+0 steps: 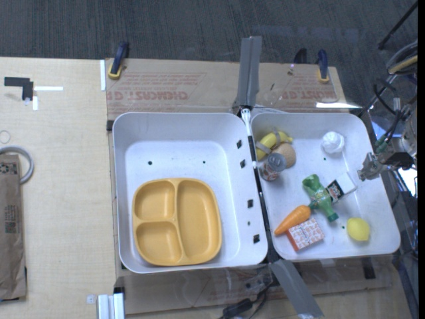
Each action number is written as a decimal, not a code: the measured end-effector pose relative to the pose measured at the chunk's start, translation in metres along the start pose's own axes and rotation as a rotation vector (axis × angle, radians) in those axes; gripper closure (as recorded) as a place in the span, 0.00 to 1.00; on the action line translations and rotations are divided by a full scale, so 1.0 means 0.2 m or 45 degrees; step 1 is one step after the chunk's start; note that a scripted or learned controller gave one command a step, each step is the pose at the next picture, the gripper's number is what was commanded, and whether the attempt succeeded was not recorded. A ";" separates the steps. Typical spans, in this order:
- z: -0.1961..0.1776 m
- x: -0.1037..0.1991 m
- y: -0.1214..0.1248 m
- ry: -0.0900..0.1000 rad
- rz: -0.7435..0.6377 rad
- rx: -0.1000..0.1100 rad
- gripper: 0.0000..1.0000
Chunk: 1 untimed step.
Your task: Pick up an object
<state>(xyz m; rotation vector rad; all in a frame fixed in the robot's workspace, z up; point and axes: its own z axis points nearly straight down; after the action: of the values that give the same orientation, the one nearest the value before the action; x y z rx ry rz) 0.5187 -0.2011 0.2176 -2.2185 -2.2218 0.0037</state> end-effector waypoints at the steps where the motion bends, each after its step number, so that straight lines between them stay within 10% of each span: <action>1: 0.27 0.16 0.13 -0.003 -0.599 -0.006 0.00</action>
<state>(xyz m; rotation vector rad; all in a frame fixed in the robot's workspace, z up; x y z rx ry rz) 0.5453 -0.1693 0.1630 -1.6419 -2.6815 -0.0002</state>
